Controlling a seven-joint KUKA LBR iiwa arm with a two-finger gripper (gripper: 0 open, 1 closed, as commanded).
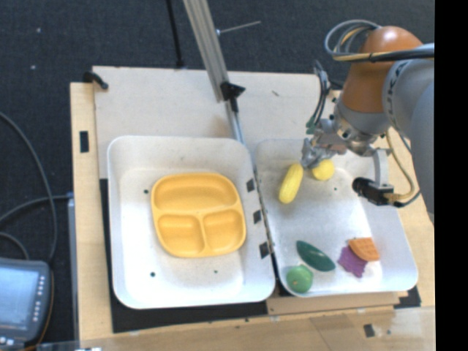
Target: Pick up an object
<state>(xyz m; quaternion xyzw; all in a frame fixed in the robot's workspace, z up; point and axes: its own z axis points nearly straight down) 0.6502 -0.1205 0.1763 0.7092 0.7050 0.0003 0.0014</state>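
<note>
The right bin (387, 269) holds several small objects. An elongated yellow piece (290, 183) lies near its upper left, and a small round yellow piece (324, 170) sits just to the right of it. My gripper (314, 157) hangs low over the bin's back part, right above and touching or nearly touching the round yellow piece, between the two yellow pieces. Toward the front lie a dark green oval piece (315, 255), a light green ball (299, 277), a purple piece (352, 262) and an orange piece (364, 249).
The left bin (124, 269) carries a yellow divided tray (197, 214). A slanted metal post (208, 42) rises behind the bins. The arm's black bracket (374, 189) hangs over the right bin's right side.
</note>
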